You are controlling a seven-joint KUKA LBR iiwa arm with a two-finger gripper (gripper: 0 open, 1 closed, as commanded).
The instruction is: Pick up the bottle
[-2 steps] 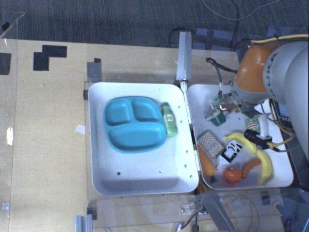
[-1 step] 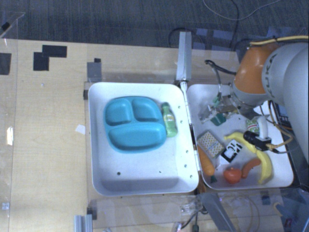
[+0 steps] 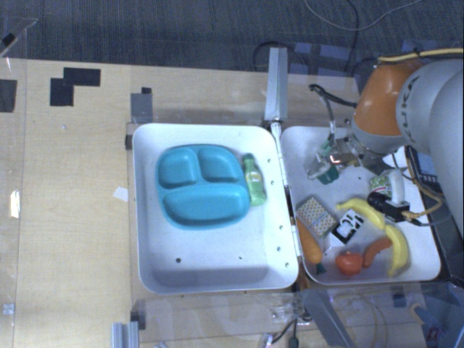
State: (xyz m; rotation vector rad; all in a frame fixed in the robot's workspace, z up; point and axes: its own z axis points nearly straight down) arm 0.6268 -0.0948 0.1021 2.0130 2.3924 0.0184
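The bottle (image 3: pixel 253 180) is small, pale green and clear. It lies on its side in the left bin (image 3: pixel 210 267), along the right edge of a blue divided plate (image 3: pixel 201 187) and close to the bin's right wall. My gripper (image 3: pixel 328 161) hangs over the upper part of the right bin (image 3: pixel 293 147), about a hand's width to the right of the bottle, across the wall between the bins. Nothing of the bottle is near it.
The right bin holds a banana (image 3: pixel 388 238), a carrot (image 3: pixel 309 243), a tomato (image 3: pixel 349 262), a sausage (image 3: pixel 377 250), a patterned sponge (image 3: pixel 314 212) and a black-and-white cube (image 3: pixel 348 228). The arm's orange band (image 3: pixel 377 104) and cables sit at the upper right.
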